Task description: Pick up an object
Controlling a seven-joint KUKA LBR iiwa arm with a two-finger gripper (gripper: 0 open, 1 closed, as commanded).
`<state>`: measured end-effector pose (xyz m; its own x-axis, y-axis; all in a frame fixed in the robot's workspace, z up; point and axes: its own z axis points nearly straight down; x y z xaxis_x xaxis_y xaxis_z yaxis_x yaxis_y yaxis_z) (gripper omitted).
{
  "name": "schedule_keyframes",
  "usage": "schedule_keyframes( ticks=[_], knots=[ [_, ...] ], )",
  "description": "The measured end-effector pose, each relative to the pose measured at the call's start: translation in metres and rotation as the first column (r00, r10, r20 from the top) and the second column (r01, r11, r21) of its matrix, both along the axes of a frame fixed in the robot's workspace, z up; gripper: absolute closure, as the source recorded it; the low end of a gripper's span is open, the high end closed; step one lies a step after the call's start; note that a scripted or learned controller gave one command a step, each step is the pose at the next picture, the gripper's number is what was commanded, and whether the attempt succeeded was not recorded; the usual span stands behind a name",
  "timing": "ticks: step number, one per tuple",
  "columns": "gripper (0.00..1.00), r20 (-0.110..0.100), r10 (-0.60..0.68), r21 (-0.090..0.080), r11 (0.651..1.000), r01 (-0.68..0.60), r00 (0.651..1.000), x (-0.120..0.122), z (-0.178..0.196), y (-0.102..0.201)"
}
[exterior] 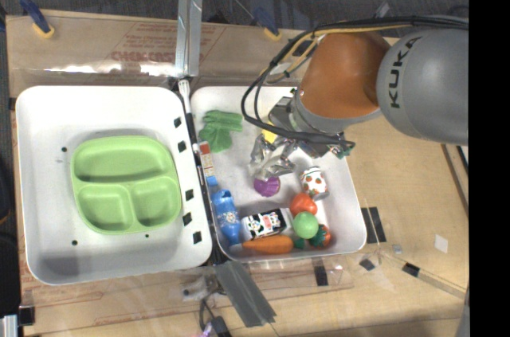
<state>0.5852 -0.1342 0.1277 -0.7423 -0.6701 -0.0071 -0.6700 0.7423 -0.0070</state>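
While the arm [374, 84] reaches over the right bin [347, 204], its end effector [269, 166] is seen just above a purple toy [267, 186], finger state impossible to tell.

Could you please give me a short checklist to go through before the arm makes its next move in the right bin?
1. Gripper is over the right bin: ok.
2. A target lies close beneath it: ok, the purple object sits just below the gripper.
3. Something is held between the fingers: cannot tell, the wrist hides them.
4. Room around the target: not ok, the spotted egg and the red ball lie close by on its right.
5. Cables clear of the bin's contents: ok, they loop above the wrist.
6. Left bin ready to receive: ok, the green tray lies flat in it.
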Motion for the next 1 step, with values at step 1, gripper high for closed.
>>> schedule_keyframes(
  ticks=[1],
  knots=[
    [1.00,0.005,-0.064,-0.002,0.998,0.064,0.998,0.0301,0.1209,0.0102]
  ],
)
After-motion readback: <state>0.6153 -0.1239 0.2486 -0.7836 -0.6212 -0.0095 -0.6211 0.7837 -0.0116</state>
